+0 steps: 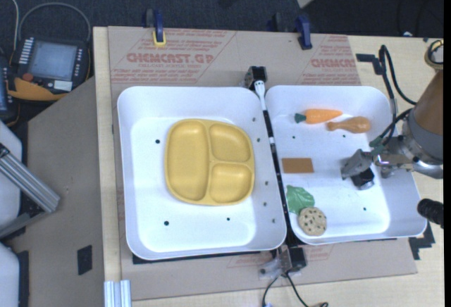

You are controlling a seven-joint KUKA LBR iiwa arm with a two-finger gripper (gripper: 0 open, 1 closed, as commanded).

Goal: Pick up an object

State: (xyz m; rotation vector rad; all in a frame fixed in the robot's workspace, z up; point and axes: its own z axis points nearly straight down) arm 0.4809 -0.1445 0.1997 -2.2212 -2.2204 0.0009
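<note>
Two "CHEMCAST GP" prints [169, 57] mark the board behind the bins; hand [358, 172] grip state unclear.

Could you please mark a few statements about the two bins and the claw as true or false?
1. The yellow divided plate lies in the left bin. True.
2. The carrot sits in the left bin. False: it is in the right bin, near its far edge.
3. The cookie lies beside the green leaf. True.
4. The claw holds the brown square. False: the square lies apart from it on the bin floor.
</note>
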